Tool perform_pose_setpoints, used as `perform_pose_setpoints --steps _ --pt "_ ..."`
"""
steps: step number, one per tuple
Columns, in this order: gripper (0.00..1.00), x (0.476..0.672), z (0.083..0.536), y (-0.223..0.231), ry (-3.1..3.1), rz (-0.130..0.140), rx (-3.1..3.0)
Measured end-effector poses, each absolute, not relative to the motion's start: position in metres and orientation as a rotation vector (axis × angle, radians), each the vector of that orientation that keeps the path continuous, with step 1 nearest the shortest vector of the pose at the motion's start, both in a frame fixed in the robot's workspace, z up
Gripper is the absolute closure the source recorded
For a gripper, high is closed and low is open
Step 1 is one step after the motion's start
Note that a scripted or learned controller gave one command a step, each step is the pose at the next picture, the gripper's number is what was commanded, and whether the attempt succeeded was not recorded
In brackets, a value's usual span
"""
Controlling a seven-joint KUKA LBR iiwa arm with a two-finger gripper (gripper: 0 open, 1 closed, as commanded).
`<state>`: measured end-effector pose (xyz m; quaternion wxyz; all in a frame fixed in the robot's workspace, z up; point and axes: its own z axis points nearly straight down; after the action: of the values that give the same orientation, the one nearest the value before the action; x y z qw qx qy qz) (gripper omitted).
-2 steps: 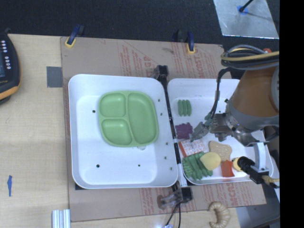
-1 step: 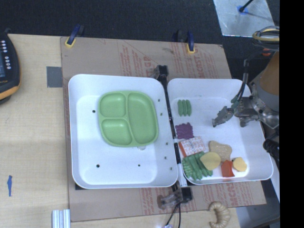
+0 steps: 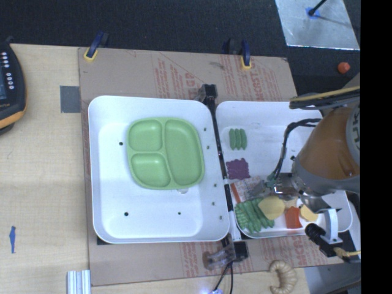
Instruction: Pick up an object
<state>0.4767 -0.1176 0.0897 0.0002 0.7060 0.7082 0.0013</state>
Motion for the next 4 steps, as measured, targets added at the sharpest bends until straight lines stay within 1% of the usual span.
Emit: perform_pose_setpoints --steps 1,2,3,4 --pt "0.00 0.511 0.097 -0.193 2.222 0.009 2.216" --pt "1.00 0.511 0.108 -0.191 2.226 0.011 2.214" --pt "0.00 0.511 0.107 -0.191 2.227 0.009 2.215" --pt "0.00 0.570 0.092 -0.213 2.225 0.001 2.215"
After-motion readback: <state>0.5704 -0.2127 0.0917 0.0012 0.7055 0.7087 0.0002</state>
